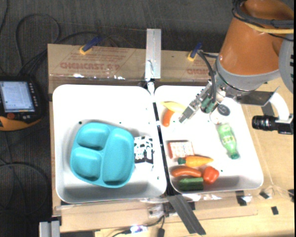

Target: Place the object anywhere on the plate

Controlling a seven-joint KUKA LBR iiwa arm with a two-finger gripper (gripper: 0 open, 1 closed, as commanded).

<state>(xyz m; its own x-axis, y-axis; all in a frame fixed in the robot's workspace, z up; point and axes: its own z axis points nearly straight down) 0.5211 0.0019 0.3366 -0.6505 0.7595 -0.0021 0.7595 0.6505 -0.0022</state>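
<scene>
Two white bins (59, 132) sit side by side; one blue plate (102, 154) lies in the left one. My gripper (187, 113) hovers at the right bin's far side, just beside one yellow-orange wedge (170, 107); whether it's open, I cannot tell. That toy looks light, stiff and smooth, so I'd pinch its narrow middle. Also one green bottle (228, 139), one carrot (198, 160), one tomato (210, 174).

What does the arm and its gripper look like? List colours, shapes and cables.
The arm is a bulky rounded orange section above a grey ring. Black cables loop over its top and run down its side. The gripper is small, metallic grey, with slim fingers.
</scene>
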